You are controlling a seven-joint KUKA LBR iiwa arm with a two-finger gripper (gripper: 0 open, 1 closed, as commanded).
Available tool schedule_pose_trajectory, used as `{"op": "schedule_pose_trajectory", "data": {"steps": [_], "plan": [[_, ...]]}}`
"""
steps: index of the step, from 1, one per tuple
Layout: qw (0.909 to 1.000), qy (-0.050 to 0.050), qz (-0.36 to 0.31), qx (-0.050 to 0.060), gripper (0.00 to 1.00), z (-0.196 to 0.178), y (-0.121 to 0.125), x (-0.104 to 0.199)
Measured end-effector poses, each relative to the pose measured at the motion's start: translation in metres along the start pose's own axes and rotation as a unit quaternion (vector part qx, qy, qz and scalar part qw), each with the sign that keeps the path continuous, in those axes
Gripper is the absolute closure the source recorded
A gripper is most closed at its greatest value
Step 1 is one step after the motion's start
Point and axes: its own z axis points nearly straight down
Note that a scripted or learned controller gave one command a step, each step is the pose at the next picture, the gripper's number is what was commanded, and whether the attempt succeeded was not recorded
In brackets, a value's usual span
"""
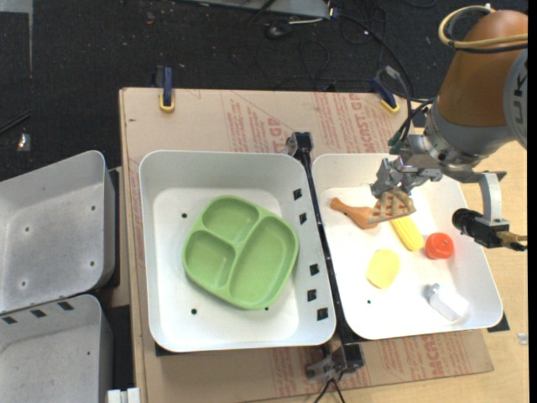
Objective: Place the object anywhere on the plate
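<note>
My gripper (pixel 394 193) hangs over the right bin (pixel 470 309); jaw state indeterminate. The orange spatula (pixel 369 212) lies beneath, handle pointing left, slotted head right. Green moulded plate (pixel 242 252): left bin.

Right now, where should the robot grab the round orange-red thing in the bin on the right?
Probably from straight above, with the hand closing across the middle of the orange-red thing. It looks small and round with no handle. The yellow corn-like piece lies close beside it, so the fingers likely fit best on the sides facing away from that.
</note>
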Motion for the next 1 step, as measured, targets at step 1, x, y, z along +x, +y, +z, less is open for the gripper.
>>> {"op": "schedule_pose_trajectory", "data": {"steps": [1], "plan": [[1.0,0.0,0.001,0.001,1.0,0.0163,0.0114,0.0459]]}}
